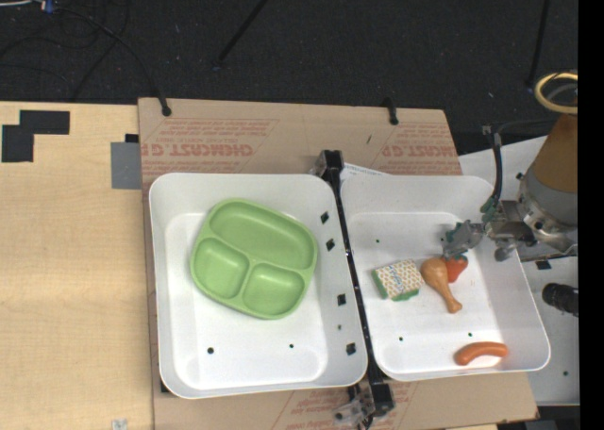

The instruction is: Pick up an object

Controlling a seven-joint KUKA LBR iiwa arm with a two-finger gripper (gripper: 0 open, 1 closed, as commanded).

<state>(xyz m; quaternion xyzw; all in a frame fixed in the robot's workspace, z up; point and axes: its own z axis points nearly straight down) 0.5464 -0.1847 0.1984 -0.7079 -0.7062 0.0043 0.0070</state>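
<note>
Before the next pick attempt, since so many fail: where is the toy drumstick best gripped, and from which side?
Probably the drumstick's thin bone end, pointing toward the bin's near right. It lies flat, so come straight down with fingers across the shaft. Its fat end touches a red piece, with the sponge close on its left.

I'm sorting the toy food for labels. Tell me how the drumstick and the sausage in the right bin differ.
The toy chicken drumstick is tan; the toy sausage is orange-red. The drumstick has a bulbous end tapering to a thin bone, while the sausage is an even, slightly curved rod. The drumstick lies diagonally mid-bin, touching a red piece beside the gripper; the sausage lies nearly level, alone near the front right corner. Both rest on the right bin floor.
</note>
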